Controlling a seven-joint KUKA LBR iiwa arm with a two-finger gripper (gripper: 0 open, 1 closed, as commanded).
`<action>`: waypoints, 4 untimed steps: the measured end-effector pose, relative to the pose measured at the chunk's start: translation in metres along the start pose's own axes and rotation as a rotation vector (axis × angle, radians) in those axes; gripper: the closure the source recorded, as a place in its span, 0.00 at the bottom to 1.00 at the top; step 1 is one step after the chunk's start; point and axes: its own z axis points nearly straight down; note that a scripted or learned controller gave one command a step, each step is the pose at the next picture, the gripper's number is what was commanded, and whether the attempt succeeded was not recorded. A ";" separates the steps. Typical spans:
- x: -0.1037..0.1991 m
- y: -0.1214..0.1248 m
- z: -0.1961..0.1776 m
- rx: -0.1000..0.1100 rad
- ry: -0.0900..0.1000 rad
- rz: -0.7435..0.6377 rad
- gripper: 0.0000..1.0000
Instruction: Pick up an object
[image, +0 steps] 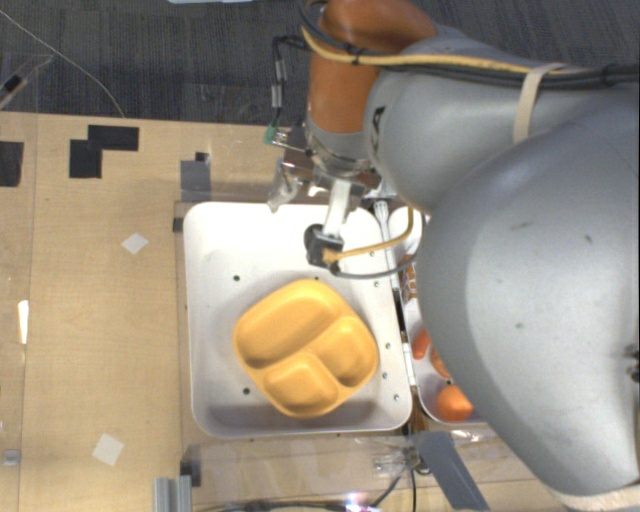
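Observation:
A yellow divided plate (305, 345) with three compartments lies tilted in the left bin (215, 300), toward its near right side. My gripper (284, 190) hangs over the far edge of that bin, above and beyond the plate and apart from it. Nothing shows held in it. Two orange objects (454, 403) lie in the right bin (425, 400), mostly hidden under the arm.
The grey arm covers most of the right bin and the right half of the view. The wooden bench (90, 300) stretches to the left, with black markers (100, 148) at the far left. A metal bracket (196, 176) stands at the left bin's far corner.

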 end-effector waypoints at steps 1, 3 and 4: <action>0.058 0.003 0.028 0.005 -0.005 0.055 0.00; 0.058 0.004 0.146 0.006 -0.002 0.116 0.00; -0.074 0.035 0.045 -0.009 -0.001 0.281 0.00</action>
